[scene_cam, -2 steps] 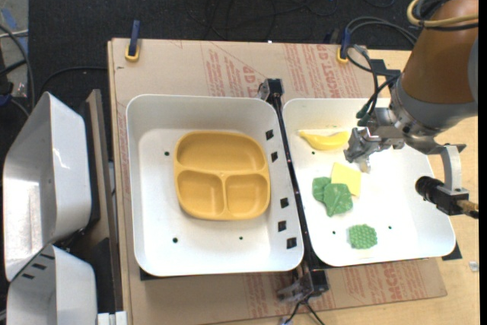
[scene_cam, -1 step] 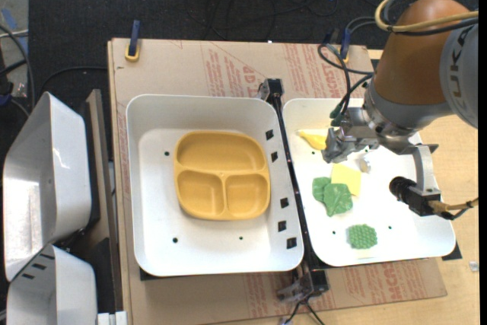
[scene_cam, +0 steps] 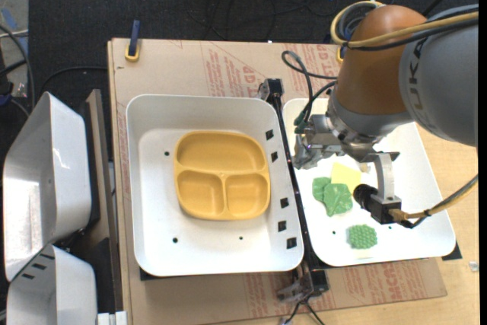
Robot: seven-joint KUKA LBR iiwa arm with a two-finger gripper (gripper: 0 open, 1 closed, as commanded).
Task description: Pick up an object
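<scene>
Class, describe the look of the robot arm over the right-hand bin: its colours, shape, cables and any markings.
The arm is bulky and rounded, grey with a glossy orange band above the wrist. Part of the dark KUKA lettering shows on the grey shell. Thin yellow and black cables loop around the orange section. Grey metal wrist hardware carries a small black unit.

Glossy white plastic bins [scene_cam: 144,186], a matt yellow plastic tray [scene_cam: 222,173], a bumpy green ball [scene_cam: 362,237].

You see a thick grey robot arm [scene_cam: 449,80] with a rounded glossy orange band [scene_cam: 377,65], yellow cables [scene_cam: 426,25], and black lettering.
</scene>
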